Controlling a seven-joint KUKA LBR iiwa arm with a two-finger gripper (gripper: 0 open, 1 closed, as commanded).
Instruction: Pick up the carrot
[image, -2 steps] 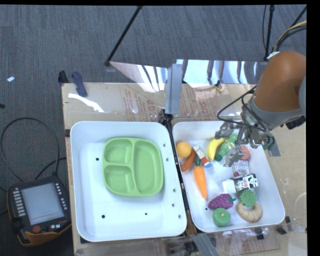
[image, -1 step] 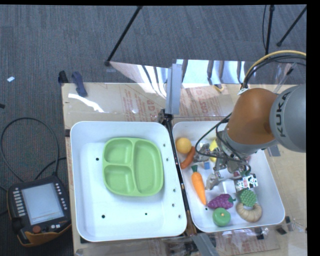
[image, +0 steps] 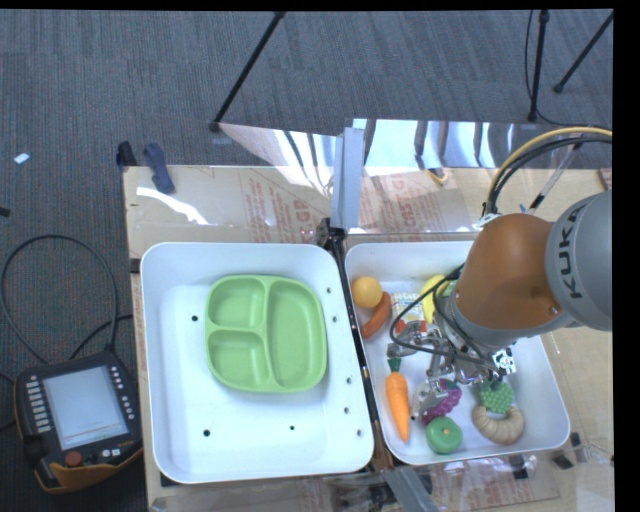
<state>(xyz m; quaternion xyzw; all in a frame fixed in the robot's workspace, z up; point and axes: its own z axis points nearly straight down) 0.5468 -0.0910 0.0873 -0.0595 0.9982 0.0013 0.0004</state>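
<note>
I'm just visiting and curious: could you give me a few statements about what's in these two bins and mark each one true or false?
1. The carrot lies in the right bin. True.
2. The green divided plate sits in the right bin. False: it sits in the left bin.
3. The robot's hand is above the right bin, just right of the carrot. True.
4. The carrot is lifted between the hand's fingers. False: it lies on the bin floor, beside the hand.
5. The carrot's green top points toward the bin's front edge. False: the green end points away from it, the orange tip toward it.
6. An orange ball sits near the right bin's far left corner. True.
</note>
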